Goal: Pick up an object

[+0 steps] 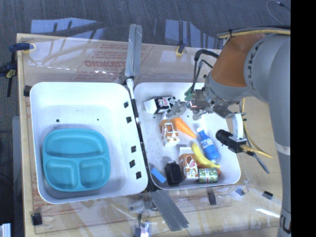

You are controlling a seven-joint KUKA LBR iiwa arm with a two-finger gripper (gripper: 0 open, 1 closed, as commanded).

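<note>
The right bin holds several items: a black-and-white carton, an orange carrot, a small orange-and-white box, a blue bottle and a yellow banana. My gripper hangs low over the bin's far part, between the carton and the carrot's thick end. The grey wrist and orange band rise behind it to the right. Nothing shows as lifted off the bin floor.
A brown box, a green can, a black object and a small blue block crowd the right bin's near edge. The left bin holds a teal divided tray. A black clip with a cable hangs off the arm.
</note>
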